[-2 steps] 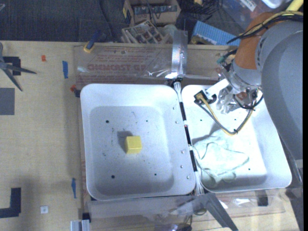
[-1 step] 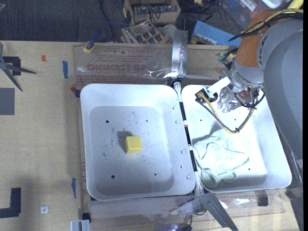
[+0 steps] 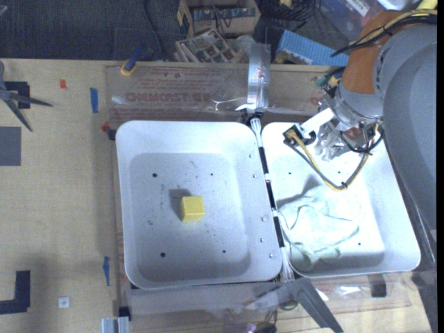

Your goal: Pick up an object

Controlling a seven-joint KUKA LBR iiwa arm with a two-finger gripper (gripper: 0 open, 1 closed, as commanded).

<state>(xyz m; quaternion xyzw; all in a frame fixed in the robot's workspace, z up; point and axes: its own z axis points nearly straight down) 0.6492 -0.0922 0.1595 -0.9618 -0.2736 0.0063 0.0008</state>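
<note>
A small yellow block point(image 3: 193, 208) lies near the middle of the left bin point(image 3: 139, 144). A crumpled pale cloth point(image 3: 322, 222) lies in the near half of the right bin point(image 3: 395, 248). My gripper point(image 3: 327, 144) hangs over the far part of the right bin, above and behind the cloth, with nothing visibly held. A yellow and black cable point(image 3: 338, 179) loops down from the wrist toward the cloth. The grey arm with its orange band point(image 3: 361, 68) reaches in from the upper right.
The two bins meet at a raised divider point(image 3: 267, 186). A clear plastic sheet and a cardboard strip point(image 3: 187, 92) lie behind the bins. Clutter and boxes point(image 3: 215, 12) stand beyond the bench's far edge. Bare bench surface point(image 3: 55, 186) lies to the left.
</note>
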